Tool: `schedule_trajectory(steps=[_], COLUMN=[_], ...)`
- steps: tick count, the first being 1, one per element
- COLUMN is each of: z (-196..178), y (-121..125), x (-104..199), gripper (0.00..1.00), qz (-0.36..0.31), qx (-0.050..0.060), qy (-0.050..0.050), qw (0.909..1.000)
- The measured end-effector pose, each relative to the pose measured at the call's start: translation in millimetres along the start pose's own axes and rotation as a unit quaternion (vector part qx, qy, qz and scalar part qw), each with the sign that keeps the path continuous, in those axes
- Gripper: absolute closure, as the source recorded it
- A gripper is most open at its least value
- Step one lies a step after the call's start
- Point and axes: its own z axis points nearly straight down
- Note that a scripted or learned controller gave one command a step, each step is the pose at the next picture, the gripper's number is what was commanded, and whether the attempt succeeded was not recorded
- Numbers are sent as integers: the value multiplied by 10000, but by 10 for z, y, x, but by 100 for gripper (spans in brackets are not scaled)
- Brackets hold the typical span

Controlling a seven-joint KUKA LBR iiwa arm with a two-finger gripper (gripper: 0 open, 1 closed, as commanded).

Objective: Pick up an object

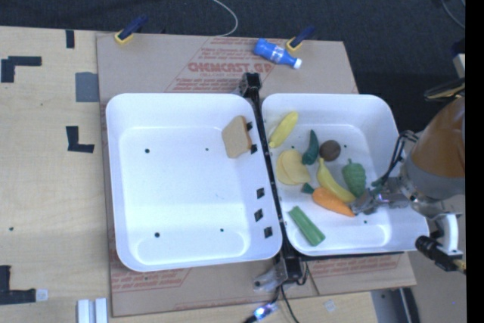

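The right bin (pixel 378 111) holds several toy foods: a yellow corn-like piece (pixel 283 129), a pale yellow piece (pixel 290 167), a dark green piece (pixel 311 148), a brown ball (pixel 330 150), a yellow banana (pixel 330 181), a green pepper (pixel 353 177), an orange carrot (pixel 331 201) and a green cucumber (pixel 306 225). My gripper (pixel 365 203) is low in this bin, just right of the carrot's end and below the pepper. A tan bread slice (pixel 237 137) leans on the left bin's right wall.
The left bin (pixel 128 163) lies beside the right one, joined by a black divider clamp (pixel 255 98). A blue bottle (pixel 275 53) lies on the cardboard behind the bins. The arm (pixel 442 155) covers the right bin's right rim.
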Motion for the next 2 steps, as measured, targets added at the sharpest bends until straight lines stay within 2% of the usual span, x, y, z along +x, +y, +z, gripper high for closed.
schedule_trajectory(steps=[1,2], z=[-12,-1078], y=[1199,1655], x=[459,1613], gripper=[100,100], qz=[-46,-70], qx=[-41,-65], qy=[5,13], qw=[10000,10000])
